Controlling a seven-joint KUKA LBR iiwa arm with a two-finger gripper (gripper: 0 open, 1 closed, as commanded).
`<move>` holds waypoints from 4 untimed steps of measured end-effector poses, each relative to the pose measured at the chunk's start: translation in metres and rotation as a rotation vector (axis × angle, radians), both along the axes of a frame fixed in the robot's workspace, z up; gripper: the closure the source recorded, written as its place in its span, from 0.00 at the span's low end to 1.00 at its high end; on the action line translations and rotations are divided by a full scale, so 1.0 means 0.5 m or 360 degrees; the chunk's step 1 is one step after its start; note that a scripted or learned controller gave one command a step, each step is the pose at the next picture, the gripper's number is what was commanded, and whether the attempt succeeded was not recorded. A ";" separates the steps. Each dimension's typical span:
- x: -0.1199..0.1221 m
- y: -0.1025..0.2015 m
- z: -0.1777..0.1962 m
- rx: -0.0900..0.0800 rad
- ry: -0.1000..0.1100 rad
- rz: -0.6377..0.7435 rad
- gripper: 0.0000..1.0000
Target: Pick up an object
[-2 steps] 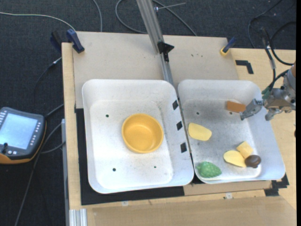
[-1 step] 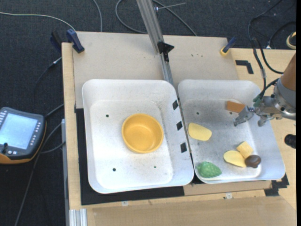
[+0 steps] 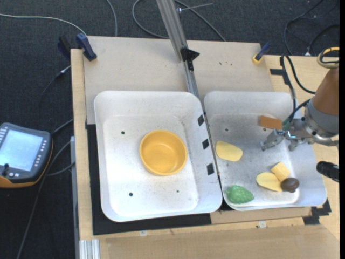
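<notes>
We see the grey arm with its orange band [image 3: 330, 93] reaching in from the right over the right shallow white bin [image 3: 245, 99]. Its two-finger gripper [image 3: 268, 143] hangs low above the bin floor; we cannot tell how far it is open, and nothing shows in its grasp. A small flat orange-brown block [image 3: 269, 122] sits just above it. In the same bin lie a pale yellow rounded piece [image 3: 229, 151] near the left wall, a green lumpy object [image 3: 239, 194] at the front edge, and a yellow wedge [image 3: 268, 182] touching a yellow block [image 3: 280, 170] and a dark brown ball [image 3: 290, 184]. The left shallow white bin [image 3: 108, 107] holds a round yellow plastic bowl [image 3: 163, 152], upright near its middle
</notes>
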State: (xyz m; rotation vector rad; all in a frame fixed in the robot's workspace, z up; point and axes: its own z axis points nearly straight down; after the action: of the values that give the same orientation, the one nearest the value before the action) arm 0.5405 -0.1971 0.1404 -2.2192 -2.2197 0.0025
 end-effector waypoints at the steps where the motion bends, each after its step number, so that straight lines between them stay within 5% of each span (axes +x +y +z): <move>1: -0.002 0.001 -0.094 0.0000 0.0001 0.0000 0.00; 2: 0.001 0.000 -0.068 -0.0001 -0.0008 0.0001 1.00; 4: 0.006 -0.009 0.149 -0.0004 -0.0012 0.0000 1.00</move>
State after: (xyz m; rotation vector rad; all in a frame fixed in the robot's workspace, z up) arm 0.5435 -0.2017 0.2151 -2.2245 -2.2245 -0.0036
